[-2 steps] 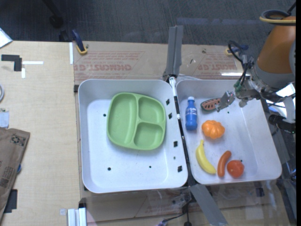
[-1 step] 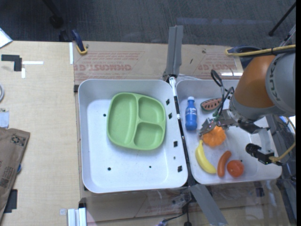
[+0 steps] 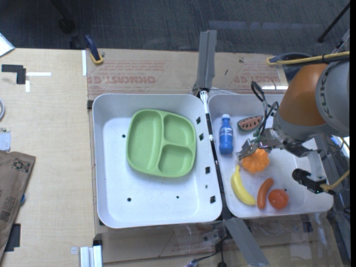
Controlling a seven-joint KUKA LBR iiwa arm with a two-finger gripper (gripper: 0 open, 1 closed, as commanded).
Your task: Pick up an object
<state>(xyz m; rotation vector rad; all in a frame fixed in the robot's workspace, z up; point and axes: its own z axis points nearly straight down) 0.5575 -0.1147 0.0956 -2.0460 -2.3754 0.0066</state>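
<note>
A pale wooden worktop (image 3: 50, 127) over dark carpet carries the two white bins. The left bin (image 3: 105, 166) holds a green divided plate (image 3: 162, 143), lying flat near its centre.

In the right bin (image 3: 303, 202), going rightward, we see a blue bottle (image 3: 225, 134) at about ten o'clock, a yellow banana (image 3: 241, 187) at seven, a watermelon slice (image 3: 250, 123) toward twelve, an orange pepper-like piece (image 3: 256, 161) near the middle, a red sausage (image 3: 265, 192) and a tomato (image 3: 278, 198) at six.

The pincer (image 3: 253, 147) sits right at the top of the orange piece, seemingly touching it; we cannot tell whether it is spread or pressed together, nor whether it grips anything.

We judge the orange piece to be the target: likely light, hollow toy plastic, stiff and smooth, so prone to slip or roll. Its lobed, rounded body suggests closing across the widest part, low enough to avoid squeezing it out upward. The banana just beside it at seven o'clock could get nudged.
</note>
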